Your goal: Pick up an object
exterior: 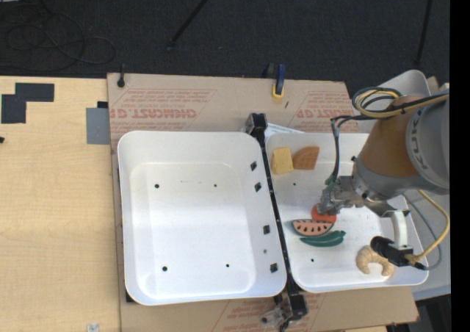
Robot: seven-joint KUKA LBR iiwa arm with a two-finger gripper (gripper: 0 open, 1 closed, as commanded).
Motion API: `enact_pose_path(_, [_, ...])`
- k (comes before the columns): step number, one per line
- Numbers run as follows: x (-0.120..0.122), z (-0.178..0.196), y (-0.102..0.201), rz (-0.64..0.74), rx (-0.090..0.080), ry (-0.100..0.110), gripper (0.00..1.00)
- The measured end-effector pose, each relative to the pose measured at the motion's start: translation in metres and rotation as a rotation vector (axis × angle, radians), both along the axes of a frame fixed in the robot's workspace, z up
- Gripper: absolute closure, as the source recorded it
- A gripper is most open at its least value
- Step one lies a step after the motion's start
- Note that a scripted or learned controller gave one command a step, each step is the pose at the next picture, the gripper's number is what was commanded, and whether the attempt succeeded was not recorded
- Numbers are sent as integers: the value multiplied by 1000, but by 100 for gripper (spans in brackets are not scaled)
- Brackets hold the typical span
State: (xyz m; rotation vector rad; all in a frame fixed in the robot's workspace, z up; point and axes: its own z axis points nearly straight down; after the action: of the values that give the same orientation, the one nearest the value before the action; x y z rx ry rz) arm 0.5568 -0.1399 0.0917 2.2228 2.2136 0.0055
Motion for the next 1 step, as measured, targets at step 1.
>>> enact_pose_path(1, [2, 0, 0, 2, -3, -1, 0])
